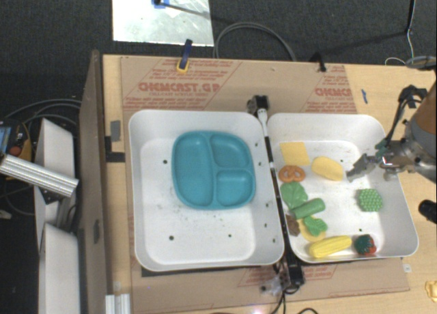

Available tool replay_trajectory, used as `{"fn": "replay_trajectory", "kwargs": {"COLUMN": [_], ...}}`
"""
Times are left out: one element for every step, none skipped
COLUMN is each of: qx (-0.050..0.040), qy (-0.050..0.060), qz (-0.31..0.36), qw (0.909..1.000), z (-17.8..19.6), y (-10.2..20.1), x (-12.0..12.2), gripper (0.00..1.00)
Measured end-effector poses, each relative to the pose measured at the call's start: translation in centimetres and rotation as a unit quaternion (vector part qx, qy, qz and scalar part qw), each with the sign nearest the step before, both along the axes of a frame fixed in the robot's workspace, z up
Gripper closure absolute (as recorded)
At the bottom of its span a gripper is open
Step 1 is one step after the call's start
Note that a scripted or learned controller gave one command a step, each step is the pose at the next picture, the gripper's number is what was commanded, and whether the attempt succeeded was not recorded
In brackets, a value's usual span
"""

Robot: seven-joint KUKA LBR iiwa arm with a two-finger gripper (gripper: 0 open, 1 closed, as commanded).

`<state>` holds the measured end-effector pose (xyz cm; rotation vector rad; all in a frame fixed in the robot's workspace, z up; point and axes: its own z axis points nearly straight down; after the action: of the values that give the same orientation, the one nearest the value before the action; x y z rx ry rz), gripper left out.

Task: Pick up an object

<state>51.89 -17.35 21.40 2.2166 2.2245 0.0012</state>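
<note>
Because the toy foods were all gathered in the right bin (392, 227), the arm (420, 138) reaching in from the right had its targets close at hand, while the left bin (153, 237) held just a blue divided plate (213, 169), well away from the gripper (360, 168). The gripper hung over the upper right part of the right bin, its tip pointing toward the bin's middle. Nothing could be seen between its tips, so it was judged to be carrying nothing; how far apart they stood was too small and blurred to tell.

Nearest to it, just beside the tip toward the divider, lay a yellow lemon-like piece (328, 167). Further that way sat a flat yellow square (295, 153) and, below that, a brown pretzel (291, 173). Just below the gripper lay a green bumpy ball (370, 200), apart from the tip. Further down and toward the divider were the green leafy pieces (304, 205), and against the bin's near wall a yellow corn cob (330, 246) with a small red and green fruit (364, 244) touching its end.

The loose spread probably left room around the lemon-like piece and the ball, which looked the likeliest picks; the crowded greens seemed harder to take singly.
</note>
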Motion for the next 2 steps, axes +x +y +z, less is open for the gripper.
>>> {"fn": "replay_trajectory", "kwargs": {"qx": [-0.0009,0.0004], "qy": [-0.001,0.0], "qz": [0.002,0.002], "qw": [1.0,1.0], "z": [-4.8,-8.3], "y": [-0.9,2.7], "x": [6.7,7.2], "gripper": [0.0,0.0]}}
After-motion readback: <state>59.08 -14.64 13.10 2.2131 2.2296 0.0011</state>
